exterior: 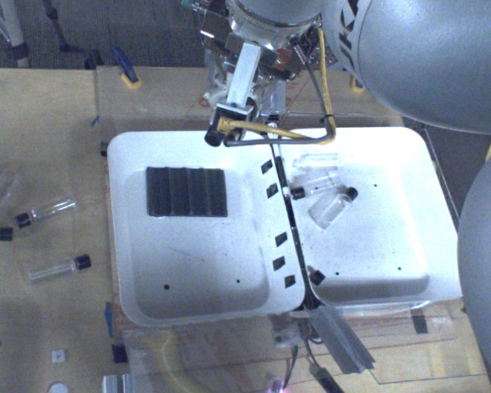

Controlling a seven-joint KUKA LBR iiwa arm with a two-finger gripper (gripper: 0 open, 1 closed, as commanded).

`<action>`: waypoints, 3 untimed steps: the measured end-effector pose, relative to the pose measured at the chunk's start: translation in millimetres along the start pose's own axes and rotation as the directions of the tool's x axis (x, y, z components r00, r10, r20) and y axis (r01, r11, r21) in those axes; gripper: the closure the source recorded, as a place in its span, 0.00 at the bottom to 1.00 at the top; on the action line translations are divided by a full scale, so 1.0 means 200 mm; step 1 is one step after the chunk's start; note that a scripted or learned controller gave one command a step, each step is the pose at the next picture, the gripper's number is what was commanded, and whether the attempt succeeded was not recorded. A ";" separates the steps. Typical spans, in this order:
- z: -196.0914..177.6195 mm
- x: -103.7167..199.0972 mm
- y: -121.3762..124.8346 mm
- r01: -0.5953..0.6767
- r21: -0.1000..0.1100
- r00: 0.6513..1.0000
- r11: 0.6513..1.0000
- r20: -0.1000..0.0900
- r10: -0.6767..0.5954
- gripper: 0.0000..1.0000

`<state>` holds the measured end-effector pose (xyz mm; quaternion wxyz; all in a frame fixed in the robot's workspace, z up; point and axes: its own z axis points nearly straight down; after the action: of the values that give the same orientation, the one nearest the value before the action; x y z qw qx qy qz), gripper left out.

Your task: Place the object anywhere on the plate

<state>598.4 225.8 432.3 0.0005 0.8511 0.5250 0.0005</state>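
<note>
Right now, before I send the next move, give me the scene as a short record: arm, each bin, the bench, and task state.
gripper: high over the far rim of the bins, near the divide between them
left bin: holds a black ribbed plate, flat, toward the far side
right bin: a few clear vials with black caps, clustered near the divide
bench: loose vials lying left of the bins
task state: no vial on the plate yet
</note>
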 end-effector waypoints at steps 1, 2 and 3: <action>-0.01 -0.02 -0.03 -0.384 -0.001 0.923 0.923 -0.002 0.384 1.00; 0.67 0.12 0.25 -0.608 0.002 0.794 0.794 0.002 0.608 1.00; 0.20 -0.09 -0.15 -0.788 -0.001 0.616 0.616 0.001 0.788 1.00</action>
<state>563.7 223.5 392.4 0.0005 0.9951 0.0991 0.0002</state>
